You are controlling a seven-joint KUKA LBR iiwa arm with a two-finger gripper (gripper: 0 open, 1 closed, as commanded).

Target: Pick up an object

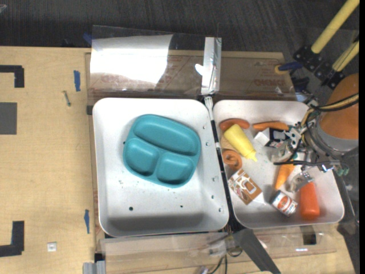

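Gripper (pixel 293 135) low over right bin (pixel 336 210), jaw state impossible to tell. Yellow bottle (pixel 240 141) lying near the bin's left wall, orange cylinder (pixel 309 201) toward the front corner. Teal tray (pixel 162 149) in left bin (pixel 114 204).

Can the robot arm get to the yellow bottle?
Probably yes. The yellow bottle lies on top in the right bin, nothing covers it, and the gripper hangs over that same bin, just to the bottle's right.

Two shallow white bins sit side by side: a left bin (pixel 108 210) and a right bin (pixel 336 207). The left one holds one teal divided plate (pixel 162 149). The right one holds one yellow squeeze bottle (pixel 240 141), one small can (pixel 283 202), one brown packet (pixel 244 186) and several orange pieces too jumbled to count.
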